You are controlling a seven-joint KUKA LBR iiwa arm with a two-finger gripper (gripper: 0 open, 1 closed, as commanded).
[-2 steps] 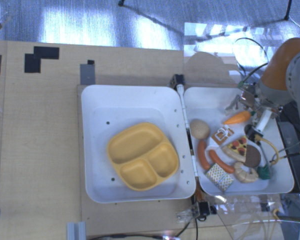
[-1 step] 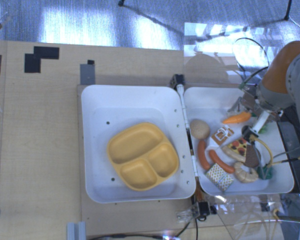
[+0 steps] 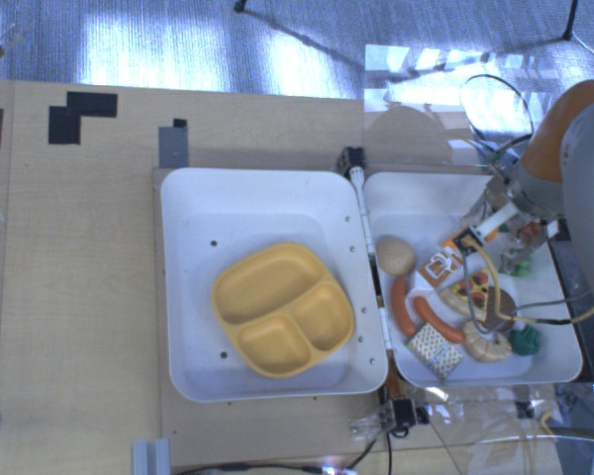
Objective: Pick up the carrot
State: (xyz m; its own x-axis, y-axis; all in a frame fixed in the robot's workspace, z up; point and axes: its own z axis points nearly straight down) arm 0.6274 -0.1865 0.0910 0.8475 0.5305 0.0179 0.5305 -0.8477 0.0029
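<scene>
Camera view, looking down on the bench: the grey arm (image 3: 584, 156) comes in from the right, orange band showing, and its gripper (image 3: 495, 222) hangs over the upper right part of the right bin (image 3: 416, 191). Whether it is wide or narrow I cannot tell; it is a tangle of cables and small parts from up here, and nothing can be seen held in it.

The carrot (image 3: 439, 321) is the slim orange piece lying on a slant on the bin floor, below and to the left of the gripper, well apart from it. Just beyond it on the far side from the gripper curves a redder sausage-shaped piece (image 3: 404, 307). Between the gripper and the carrot sit a small patterned box (image 3: 441, 266) and a pizza slice (image 3: 472, 288). A beige rounded piece (image 3: 395, 255) lies off to the gripper's left, a checkered block (image 3: 434, 350) just past the carrot, and a green broccoli (image 3: 524, 340) almost straight below the gripper.

Further left still, across the divider, is the left bin (image 3: 193, 206) with a yellow divided plate (image 3: 282, 310) in it.
</scene>
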